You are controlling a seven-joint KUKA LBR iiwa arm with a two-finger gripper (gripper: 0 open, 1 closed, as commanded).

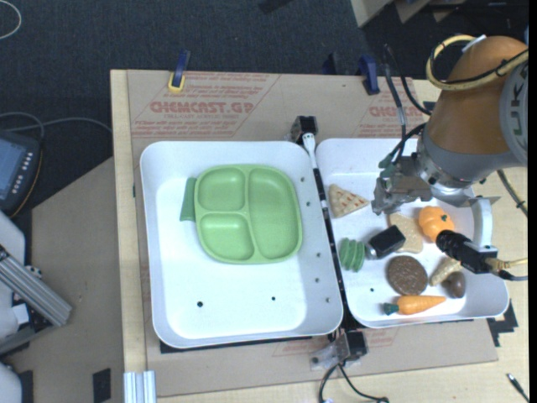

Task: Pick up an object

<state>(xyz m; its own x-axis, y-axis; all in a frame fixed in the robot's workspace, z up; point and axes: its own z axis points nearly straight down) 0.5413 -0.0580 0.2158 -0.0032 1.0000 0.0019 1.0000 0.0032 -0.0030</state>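
My gripper (391,198) hangs low over the upper middle of the right bin (362,307), beneath the grey and orange arm coming in from the right. Just left of it lies a tan triangular slice (345,200). Below it sit a small black block (387,241) and a beige piece (410,233). An orange round fruit (434,222) rests to its right. Further toward the front are a brown round disc (406,274), a carrot (419,304), a green ridged piece (351,253) and a dark brown lump (454,285).
The left bin (168,292) holds a green divided plate (248,212) in its upper half. The two bins meet along a rim (325,225) close to the gripper's left. The bins sit on a cardboard sheet (210,99).
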